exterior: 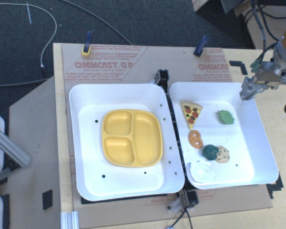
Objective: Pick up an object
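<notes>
The right bin (257,142) holds a pizza slice (191,114), a pretzel (195,139), a light green leafy piece (225,117), a dark green broccoli piece (210,151) touching a cookie (222,154), and a white round piece (202,171). My gripper (248,90) hangs over the bin's far right corner, right of and beyond the light green piece. Nothing shows between its fingers.
The left bin (86,128) holds a yellow divided plate (132,138). Black clamps (161,76) join the bins at the back, another clamp (188,198) at the front. Blue clips (88,42) stand at the board's far edge. Cables and boxes lie beyond.
</notes>
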Tool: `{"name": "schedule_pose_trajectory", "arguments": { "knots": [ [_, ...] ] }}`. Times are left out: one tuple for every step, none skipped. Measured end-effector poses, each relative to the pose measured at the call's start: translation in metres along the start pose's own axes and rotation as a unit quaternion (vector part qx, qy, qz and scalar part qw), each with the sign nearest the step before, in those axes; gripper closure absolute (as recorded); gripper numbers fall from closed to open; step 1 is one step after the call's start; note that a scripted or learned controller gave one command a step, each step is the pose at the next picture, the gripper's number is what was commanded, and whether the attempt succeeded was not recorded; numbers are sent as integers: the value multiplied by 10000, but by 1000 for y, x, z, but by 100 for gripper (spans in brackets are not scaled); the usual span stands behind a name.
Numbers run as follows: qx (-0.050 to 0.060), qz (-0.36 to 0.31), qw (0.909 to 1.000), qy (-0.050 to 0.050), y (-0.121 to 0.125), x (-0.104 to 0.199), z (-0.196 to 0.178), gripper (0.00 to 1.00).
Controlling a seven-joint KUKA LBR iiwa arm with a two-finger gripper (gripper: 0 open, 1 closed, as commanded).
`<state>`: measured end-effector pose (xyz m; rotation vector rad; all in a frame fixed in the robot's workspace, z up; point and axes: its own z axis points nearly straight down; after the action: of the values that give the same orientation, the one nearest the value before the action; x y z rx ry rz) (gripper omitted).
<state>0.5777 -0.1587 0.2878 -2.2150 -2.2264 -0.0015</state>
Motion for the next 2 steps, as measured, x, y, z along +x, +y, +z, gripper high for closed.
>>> {"name": "schedule_pose_trajectory", "arguments": {
  "knots": [
    [10,15,10000,6,-3,52,18,100],
    [10,-5,10000,7,-3,111,18,100]
  ]
}}
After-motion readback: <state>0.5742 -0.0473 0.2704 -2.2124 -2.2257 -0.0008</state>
